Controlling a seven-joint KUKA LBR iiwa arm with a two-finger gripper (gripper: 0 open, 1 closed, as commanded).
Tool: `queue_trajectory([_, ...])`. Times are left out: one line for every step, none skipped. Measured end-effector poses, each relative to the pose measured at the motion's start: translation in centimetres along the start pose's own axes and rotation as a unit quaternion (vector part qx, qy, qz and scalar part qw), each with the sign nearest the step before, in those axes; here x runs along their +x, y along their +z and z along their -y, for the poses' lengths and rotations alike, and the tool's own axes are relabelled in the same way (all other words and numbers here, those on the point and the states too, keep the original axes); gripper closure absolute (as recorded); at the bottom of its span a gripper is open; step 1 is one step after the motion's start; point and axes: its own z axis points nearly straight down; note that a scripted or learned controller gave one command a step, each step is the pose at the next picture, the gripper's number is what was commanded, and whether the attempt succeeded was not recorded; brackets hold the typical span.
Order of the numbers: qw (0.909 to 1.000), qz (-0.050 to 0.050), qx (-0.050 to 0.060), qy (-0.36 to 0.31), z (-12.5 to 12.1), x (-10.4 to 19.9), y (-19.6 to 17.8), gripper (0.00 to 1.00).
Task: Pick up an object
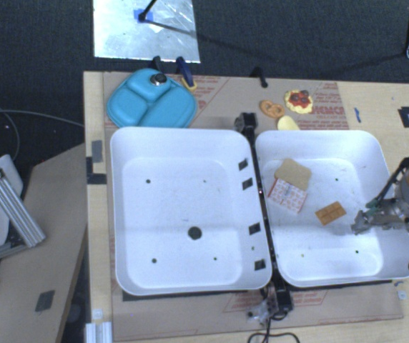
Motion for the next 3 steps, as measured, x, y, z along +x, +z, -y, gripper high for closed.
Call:
queue_trajectory([1.0000, 0.000, 0.001, -0.002, 0.0, 0.9, 1.3, 1.00])
queue_trajectory([1.0000, 0.000, 0.001, -0.002, 0.0, 1.0, 1.2, 1.00])
queue_trajectory([1.0000, 0.000, 0.001, -0.001, 0.1, 1.0, 2.9, 1.00])
